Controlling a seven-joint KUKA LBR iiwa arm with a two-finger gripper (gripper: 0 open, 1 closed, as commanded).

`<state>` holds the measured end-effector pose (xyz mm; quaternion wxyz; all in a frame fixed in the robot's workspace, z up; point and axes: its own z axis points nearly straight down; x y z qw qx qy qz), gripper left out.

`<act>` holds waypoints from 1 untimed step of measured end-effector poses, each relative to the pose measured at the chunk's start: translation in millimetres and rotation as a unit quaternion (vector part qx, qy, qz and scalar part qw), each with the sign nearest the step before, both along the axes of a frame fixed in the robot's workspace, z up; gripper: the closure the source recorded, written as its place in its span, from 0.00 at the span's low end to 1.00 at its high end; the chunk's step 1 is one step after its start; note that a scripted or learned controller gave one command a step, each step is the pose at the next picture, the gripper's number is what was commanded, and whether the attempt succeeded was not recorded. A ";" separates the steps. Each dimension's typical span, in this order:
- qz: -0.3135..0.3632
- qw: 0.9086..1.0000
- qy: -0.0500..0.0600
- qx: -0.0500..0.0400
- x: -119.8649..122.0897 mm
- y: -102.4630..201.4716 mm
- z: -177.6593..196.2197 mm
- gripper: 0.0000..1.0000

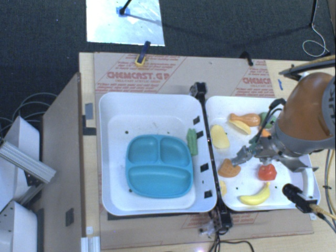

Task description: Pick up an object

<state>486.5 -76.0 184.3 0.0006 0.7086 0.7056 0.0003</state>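
The right bin (304,203) holds several toy foods. Among them are a yellow rounded piece (219,137), an orange carrot-like piece (248,118) with a yellow wedge (241,126) beside it, an orange chunk (229,168), a red fruit (267,171) and a banana (255,195). My gripper (242,155) is low in this bin. Its tip sits just above and right of the orange chunk and left of the red fruit. The orange-banded wrist (307,114) covers the bin's right part.
The left bin (113,114) holds a blue divided plate (159,166) and a green piece (192,142) by its right wall. A black divider bar (209,156) runs between the bins. A pale piece (223,187) lies at the right bin's front left.
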 end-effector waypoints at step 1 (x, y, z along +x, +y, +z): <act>0.009 1.000 0.000 0.002 0.4 109.3 -0.1 0.00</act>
